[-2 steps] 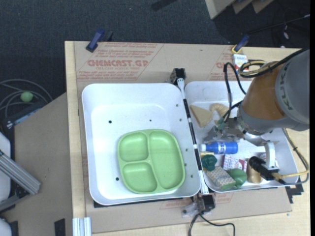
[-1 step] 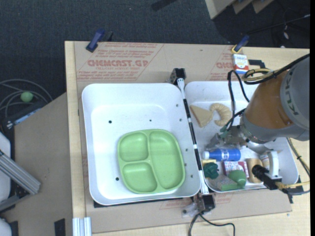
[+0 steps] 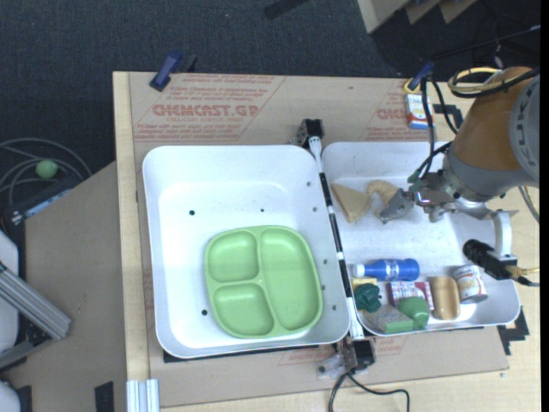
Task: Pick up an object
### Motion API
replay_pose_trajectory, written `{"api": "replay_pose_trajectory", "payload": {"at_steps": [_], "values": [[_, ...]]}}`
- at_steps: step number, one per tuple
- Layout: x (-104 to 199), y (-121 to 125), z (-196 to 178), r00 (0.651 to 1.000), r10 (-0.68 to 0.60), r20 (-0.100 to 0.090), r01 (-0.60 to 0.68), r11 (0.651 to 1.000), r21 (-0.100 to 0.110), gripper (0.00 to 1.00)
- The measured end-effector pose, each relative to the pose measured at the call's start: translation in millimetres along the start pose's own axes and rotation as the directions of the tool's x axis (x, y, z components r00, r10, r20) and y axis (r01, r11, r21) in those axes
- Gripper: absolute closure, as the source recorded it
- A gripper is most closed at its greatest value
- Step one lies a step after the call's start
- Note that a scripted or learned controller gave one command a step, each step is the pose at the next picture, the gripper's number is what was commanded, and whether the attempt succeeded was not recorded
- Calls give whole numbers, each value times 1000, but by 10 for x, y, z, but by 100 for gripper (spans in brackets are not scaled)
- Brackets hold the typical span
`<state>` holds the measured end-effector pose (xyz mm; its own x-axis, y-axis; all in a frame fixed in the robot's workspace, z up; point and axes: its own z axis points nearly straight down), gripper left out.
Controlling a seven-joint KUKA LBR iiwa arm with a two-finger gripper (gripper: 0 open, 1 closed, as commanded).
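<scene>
Nearest the front edge of the right bin (image 3: 506,312) lies a crowd of small things: a dark green lump (image 3: 368,296), a green block (image 3: 414,309), a grey wedge (image 3: 396,324), a red-labelled packet (image 3: 401,293), a tan roll (image 3: 444,295) and a little can (image 3: 468,282) with a printed label too small to read. Just behind them a blue bottle (image 3: 393,269) with a white cap lies on its side; it looks hard, smooth and light, apt to roll, and I'd take it across the middle of its body. In the left bin (image 3: 163,230) sits a pale green divided plate (image 3: 261,280), stiff, thin-rimmed plastic, awkward for two fingers except at the rim. Farther back in the right bin is a tan crumpled wedge (image 3: 356,197), which I'd judge to be paper or card: very light, soft, likely to buckle, so a pinch at its thicker right end seems best. The hand (image 3: 403,204) is right beside that end, its fingers spread a little with nothing visibly between them; whether it touches the wedge I can't make out. Beyond the bins, the brown tabletop (image 3: 129,187) bears red lettering, mirrored from here, that seems to read "CHEMCAST GP". A small printed card (image 3: 416,110) lies near the far right corner, its text illegible.
</scene>
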<state>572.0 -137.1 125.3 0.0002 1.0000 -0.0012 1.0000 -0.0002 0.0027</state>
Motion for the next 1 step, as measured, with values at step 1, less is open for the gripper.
{"api": "replay_pose_trajectory", "payload": {"at_steps": [1], "values": [[268, 765, 407, 1000, -1, -1, 1, 1000, 1, 0]]}}
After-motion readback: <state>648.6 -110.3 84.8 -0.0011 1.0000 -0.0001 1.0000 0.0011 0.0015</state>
